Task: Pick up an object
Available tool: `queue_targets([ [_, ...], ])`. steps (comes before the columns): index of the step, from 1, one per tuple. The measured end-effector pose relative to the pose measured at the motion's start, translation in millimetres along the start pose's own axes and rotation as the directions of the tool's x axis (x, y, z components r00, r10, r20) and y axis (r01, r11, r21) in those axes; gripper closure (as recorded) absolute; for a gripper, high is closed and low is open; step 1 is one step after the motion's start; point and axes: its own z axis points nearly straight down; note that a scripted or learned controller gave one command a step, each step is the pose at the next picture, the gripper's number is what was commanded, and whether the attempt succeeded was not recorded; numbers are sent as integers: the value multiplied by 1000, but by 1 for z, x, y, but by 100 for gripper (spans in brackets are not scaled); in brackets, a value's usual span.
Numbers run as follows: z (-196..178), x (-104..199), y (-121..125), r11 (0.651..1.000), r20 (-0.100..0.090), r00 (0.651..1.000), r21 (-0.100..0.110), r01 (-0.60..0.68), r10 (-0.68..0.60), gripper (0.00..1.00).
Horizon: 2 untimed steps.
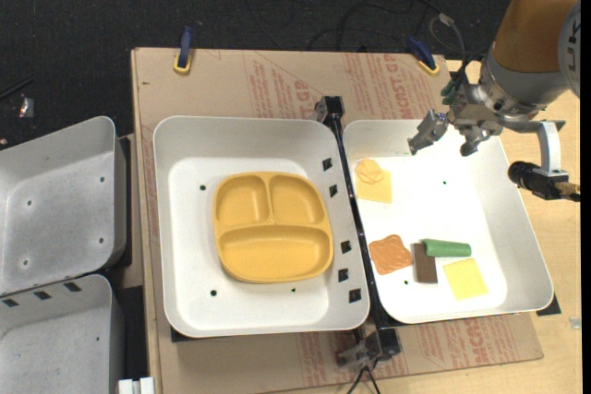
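My gripper [452,137] hangs open above the far edge of the right bin [517,226], nothing between its fingers. Below it and to the left lies a pale yellow slice [373,181]. Toward the bin's near side lie an orange piece [390,254], a brown block [425,262], a green cylinder [448,247] and a yellow square [464,278], all close together. The left bin [175,198] holds a yellow divided plate [273,227].
A black divider with clips [343,198] runs between the two bins. Cardboard [277,78] underlies both bins, held by clamps [184,51] at the back. Grey trays [55,198] sit off the bench at the left. Cables lie on the dark floor behind.
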Motion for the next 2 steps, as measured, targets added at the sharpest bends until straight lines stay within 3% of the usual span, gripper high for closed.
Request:
queue_targets([
  [1, -7, 0, 2, 1000, 1, 1000, -12, 2, -2, 0],
  [2, 39, -6, 8, 1000, 2, 1000, -10, 0, 0, 0],
])
